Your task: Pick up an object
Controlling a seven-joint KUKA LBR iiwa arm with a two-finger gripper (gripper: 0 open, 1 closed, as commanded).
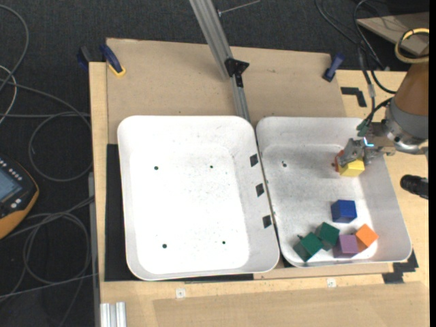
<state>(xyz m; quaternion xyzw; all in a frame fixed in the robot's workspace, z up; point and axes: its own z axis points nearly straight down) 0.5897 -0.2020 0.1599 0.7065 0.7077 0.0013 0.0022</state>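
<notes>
my end effector (354, 157) sits at the right of the frame, inside the right bin (300, 196), and a yellow block (352, 168) shows at its tip, seemingly pinched between narrow fingers; something reddish (338, 162) peeks out beside it on the left. from this slanted view i cannot tell whether the block is lifted or just resting on the bin floor.

what could go wrong: if my hold is only on a corner or edge, the block may twist out or drop as i rise. the reddish piece touching it could be dragged along or wedge the grasp crooked.

lower down in the same bin, well apart from me, lie a blue block (344, 210), an orange block (366, 235), a purple block (348, 244) and two green blocks (319, 241) bunched near the bottom rim. none of them stands in my way. the left bin (136, 203) lies beside, and a grey metal post (214, 29) slants across the surface (170, 73) at the top.
</notes>
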